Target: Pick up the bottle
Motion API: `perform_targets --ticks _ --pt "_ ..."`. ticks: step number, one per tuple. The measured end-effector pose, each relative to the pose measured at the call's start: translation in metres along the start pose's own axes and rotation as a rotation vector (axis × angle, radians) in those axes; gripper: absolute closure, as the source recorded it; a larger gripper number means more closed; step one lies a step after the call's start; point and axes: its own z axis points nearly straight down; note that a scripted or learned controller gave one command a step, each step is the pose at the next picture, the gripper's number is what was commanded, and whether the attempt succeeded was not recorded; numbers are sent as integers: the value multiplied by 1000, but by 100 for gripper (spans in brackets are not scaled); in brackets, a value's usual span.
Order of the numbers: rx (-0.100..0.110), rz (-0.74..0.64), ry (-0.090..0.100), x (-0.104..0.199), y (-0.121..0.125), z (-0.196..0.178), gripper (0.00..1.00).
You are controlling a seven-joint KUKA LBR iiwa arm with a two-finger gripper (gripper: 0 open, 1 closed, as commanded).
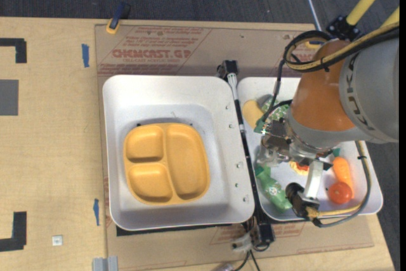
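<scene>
The right bin is the landmark here: the grey arm with its orange band comes in over it from the right and hangs low above its middle, so the end effector sits down among the clutter rather than clear of it — a posture that reads as a reach into the pile, not a carry. Whether the end effector is apart, together or clamped on anything I cannot tell; the wrist body hides that part. The likeliest candidate for the bottle is a green, patterned thing lying flat on the floor of the right bin, toward its near-left corner, just below the end effector and partly tucked under it; I judge it is not yet lifted, since it looks to rest on the bin floor. Toward the near-right corner of that bin lies an orange carrot-like toy, and at the far-left corner a yellow object peeks out beside the wrist. Just left of the right bin sits the left bin, holding an orange divided tray in its middle — well away from the work. Both bins rest on a cardboard sheet on the surface, presumably to keep them in a fixed spot.
</scene>
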Motion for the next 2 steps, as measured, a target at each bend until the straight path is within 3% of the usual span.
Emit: perform_targets --ticks 1,2 --pt "1 -381 -1 50 -16 10 100" --pt "-1 -662 -1 -2 0 10 100"
